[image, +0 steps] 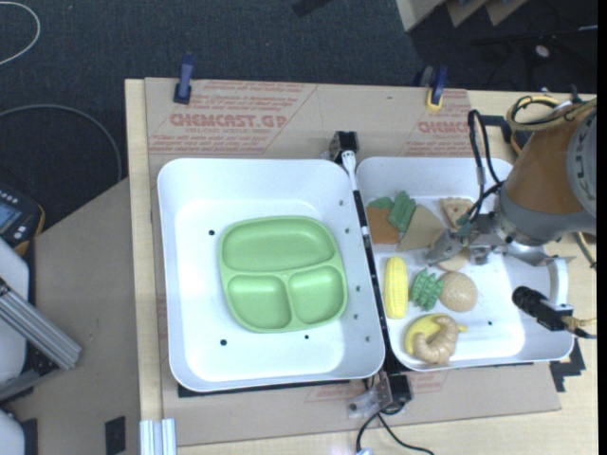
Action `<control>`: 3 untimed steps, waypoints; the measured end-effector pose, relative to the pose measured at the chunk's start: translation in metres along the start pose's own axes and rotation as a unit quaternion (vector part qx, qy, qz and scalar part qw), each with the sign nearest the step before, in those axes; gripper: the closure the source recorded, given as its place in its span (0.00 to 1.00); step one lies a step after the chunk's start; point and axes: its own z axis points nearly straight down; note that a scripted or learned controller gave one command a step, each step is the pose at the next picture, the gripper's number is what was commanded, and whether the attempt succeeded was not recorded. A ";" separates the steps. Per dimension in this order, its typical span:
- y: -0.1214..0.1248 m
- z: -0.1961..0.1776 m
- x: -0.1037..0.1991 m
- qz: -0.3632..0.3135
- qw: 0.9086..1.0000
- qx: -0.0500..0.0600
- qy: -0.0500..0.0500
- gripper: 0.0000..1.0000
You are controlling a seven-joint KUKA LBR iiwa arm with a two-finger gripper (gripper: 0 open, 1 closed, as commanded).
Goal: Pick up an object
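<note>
Right bin [531,344]: pastry [434,339] nearest, then corn [395,286], green piece [426,290], tan roll [459,292]. Gripper [457,246] low just beyond roll, grip state can't tell. Center over one item, avoid neighbours. Left bin: green tray [283,273].

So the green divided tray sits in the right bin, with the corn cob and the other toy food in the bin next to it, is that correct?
Not quite: in the camera view the green divided tray sits in the left bin, not the right one. The corn cob and the other toy food lie in the right bin, beside it.
</note>
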 end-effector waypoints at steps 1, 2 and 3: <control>-0.079 -0.006 0.058 0.002 1.000 0.006 0.003 0.00; -0.034 -0.067 0.032 0.002 1.000 -0.003 -0.002 0.00; -0.078 0.008 0.049 0.003 1.000 0.005 0.002 0.00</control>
